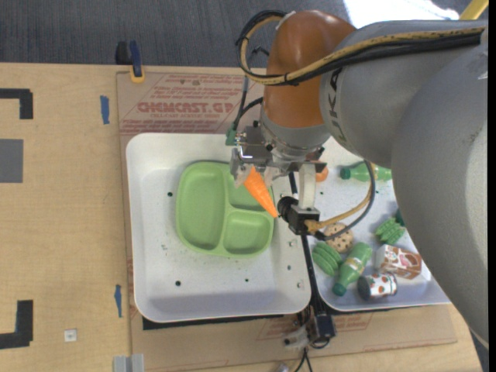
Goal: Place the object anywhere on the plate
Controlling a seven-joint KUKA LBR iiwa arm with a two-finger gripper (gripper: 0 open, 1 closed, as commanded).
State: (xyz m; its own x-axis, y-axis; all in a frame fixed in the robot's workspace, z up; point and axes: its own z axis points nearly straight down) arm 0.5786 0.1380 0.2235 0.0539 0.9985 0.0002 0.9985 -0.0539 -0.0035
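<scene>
I see the tan bench (62,231) carrying two white bins side by side, left bin (155,285), right bin (403,299), toward its right edge.

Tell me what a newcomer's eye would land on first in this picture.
The big grey arm with its orange band reaches in from the right and covers much of the right bin. Below it, the gripper hangs over the right edge of the green divided plate in the left bin, with an orange carrot at its tip. Small toy foods crowd the right bin.
</scene>
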